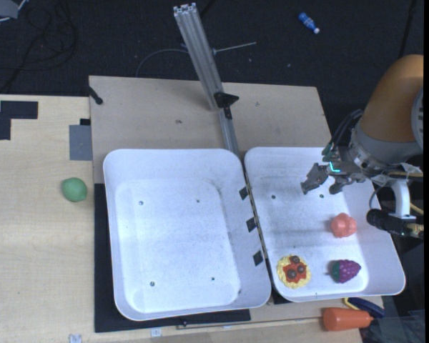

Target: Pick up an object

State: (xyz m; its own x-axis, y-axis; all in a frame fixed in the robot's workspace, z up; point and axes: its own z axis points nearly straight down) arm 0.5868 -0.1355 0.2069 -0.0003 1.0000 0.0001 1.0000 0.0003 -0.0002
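Over the right bin (386,266) the gripper (323,183) hovers with its dark fingers parted, nothing between them. Just below and to its right lies a pink object (343,225). Nearer the front rim sit a purple grape bunch (346,270) and a yellow pizza toy (293,271).
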